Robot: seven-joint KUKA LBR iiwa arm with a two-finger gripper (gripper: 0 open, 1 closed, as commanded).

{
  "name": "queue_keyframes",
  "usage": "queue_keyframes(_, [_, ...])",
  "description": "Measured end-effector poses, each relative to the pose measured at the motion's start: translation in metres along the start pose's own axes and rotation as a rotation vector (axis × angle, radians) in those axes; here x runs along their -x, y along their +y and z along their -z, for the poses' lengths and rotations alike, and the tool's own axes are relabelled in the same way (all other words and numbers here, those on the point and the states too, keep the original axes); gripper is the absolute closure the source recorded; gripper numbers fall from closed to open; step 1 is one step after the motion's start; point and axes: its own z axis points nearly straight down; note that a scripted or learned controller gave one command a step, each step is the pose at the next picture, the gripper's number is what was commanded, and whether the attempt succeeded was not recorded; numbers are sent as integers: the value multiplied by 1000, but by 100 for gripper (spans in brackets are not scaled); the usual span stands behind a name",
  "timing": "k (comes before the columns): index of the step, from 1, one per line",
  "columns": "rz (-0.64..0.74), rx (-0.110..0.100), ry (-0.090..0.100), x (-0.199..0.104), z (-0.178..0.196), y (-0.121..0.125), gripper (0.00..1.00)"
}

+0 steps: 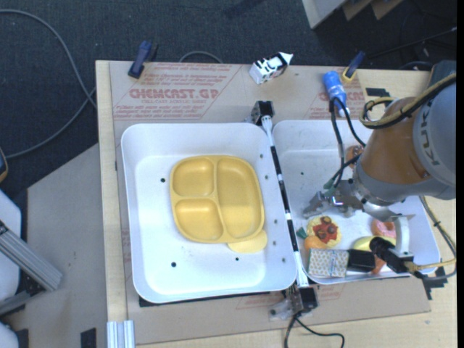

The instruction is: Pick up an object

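**Pale bench (181, 93), arm (395, 154) low in the right-hand bin (304, 151)**

Dark carpet surrounds the bench. Its left shallow white bin (145, 194) holds a yellow plastic divided plate (217, 198). The gripper (326, 203) hangs low in the right-hand bin; from this angle I cannot tell whether it is wide or narrow, and nothing is visibly held. The likeliest target, a round yellow toy with red topping (324, 230), lies just beside the gripper, toward the bin's near wall. A patterned square packet (328, 263) sits just beyond the toy. A short shift toward the near wall should bring the gripper over the toy
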Motion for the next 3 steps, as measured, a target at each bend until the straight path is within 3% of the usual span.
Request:
queue_keyframes(1, [0, -1, 0, -3, 0, -46, 0])
queue_keyframes(2, [0, 2, 0, -3, 10, -45, 100])
queue_keyframes(3, [3, 4, 1, -80, 101, 47, 100])
